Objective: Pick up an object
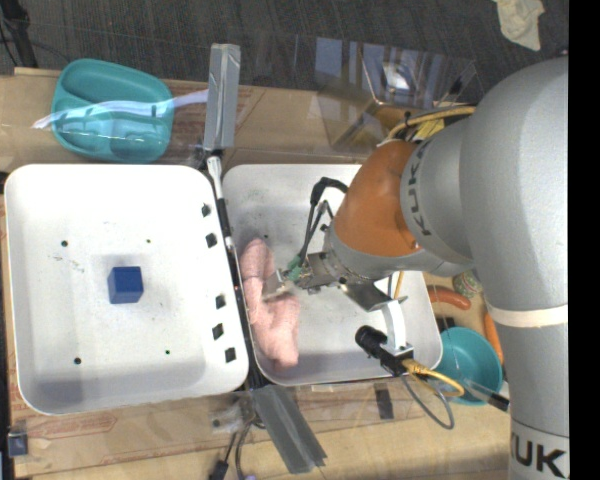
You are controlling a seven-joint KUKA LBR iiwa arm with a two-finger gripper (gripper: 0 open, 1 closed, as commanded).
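A pink soft object (pixel 269 310) lies lengthwise along the left wall of the right bin (pixel 276 196). My gripper (pixel 286 284) is down in that bin, right at the pink object's upper right side and seemingly touching it. The grey arm with its orange band (pixel 380 213) hangs over most of the right bin and hides the floor beneath it. A small blue cube (pixel 126 284) sits alone near the middle of the left bin (pixel 50 208), far from the gripper.
A teal plastic scoop-like item (pixel 112 110) rests on the bench behind the left bin. Off the right bin's front right corner stands a teal bowl (pixel 472 360), with an orange item (pixel 448 299) just above it. A metal divider (pixel 220 98) separates the bins.
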